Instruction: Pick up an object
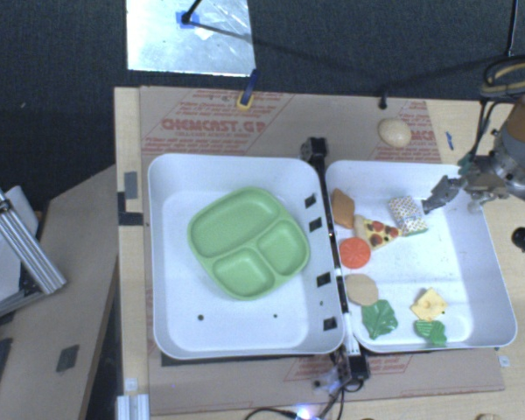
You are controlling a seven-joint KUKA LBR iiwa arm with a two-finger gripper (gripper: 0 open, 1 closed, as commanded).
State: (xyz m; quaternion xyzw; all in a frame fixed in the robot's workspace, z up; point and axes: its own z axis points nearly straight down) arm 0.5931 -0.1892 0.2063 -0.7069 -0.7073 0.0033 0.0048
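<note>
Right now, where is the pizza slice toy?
The pizza slice lies in the right bin, upper left part, between the brown bread piece and the checkered block, just above the red disc.

- The scene is lit evenly and brightly from above; no harsh shadows are cast.
- Soft, narrow shadows are seen under the green tray [249,243] and along the inner walls of the left bin [171,234].
- Strong glare is thrown off the shiny metal sheet [190,24] at the top, where detail is washed out.
- The white of the right bin [481,278] is nearly overexposed.
- The dark floor [44,68] is rendered with visible grain.
- Overall sharpness is moderate; small items are slightly soft, and the arm [516,147] at the right is mildly blurred.
</note>
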